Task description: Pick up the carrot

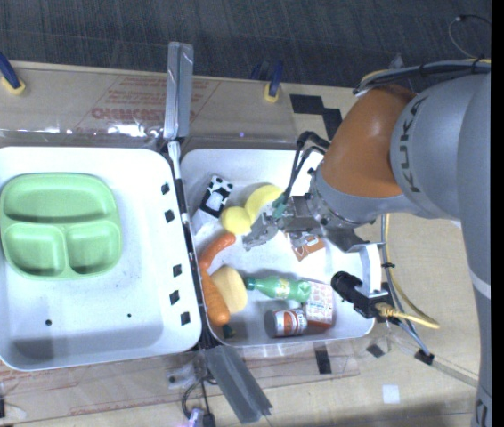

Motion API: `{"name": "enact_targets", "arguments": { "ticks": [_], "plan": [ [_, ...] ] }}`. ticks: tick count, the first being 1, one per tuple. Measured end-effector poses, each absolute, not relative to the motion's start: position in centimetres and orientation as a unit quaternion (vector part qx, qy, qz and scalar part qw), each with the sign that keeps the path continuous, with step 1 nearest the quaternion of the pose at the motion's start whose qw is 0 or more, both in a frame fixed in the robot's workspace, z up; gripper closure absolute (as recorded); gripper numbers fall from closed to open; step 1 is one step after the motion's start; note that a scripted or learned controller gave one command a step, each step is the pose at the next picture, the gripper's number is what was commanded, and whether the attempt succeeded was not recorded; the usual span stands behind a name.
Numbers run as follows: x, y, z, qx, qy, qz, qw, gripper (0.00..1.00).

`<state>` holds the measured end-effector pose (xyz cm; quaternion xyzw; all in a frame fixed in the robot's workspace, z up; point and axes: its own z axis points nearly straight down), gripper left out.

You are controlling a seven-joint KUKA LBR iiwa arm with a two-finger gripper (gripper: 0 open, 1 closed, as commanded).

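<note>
Two long orange pieces that could be the carrot lie along the left wall of the right bin (359,327). The carrot (216,249) lies at a slant in the middle left, and a second orange piece (215,303) lies below it, partly under a pale yellow lump (231,287). My gripper (263,230) hangs over the middle of this bin, just right of the upper carrot's tip and below two yellow fruits (250,208). Nothing orange shows at the gripper.
The right bin also holds a green bottle (279,286), a red can (289,322), a brown packet (310,248) and a black-and-white item (218,191). A green divided tray (59,224) lies in the left bin (101,327). The arm covers the right bin's right side.
</note>
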<state>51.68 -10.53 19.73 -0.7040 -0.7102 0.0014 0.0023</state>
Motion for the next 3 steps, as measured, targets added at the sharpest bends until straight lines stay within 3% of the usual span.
{"name": "enact_targets", "arguments": {
  "ticks": [1,2,3],
  "plan": [
    [48.3,-9.6,9.9,-0.55,-0.835,-0.0024,-0.011,0.0],
    [48.3,-9.5,10.9,-0.547,-0.837,-0.0034,-0.009,1.0],
    [47.7,-4.9,19.1,-0.655,-0.756,0.0003,0.0,1.0]
  ]
}}
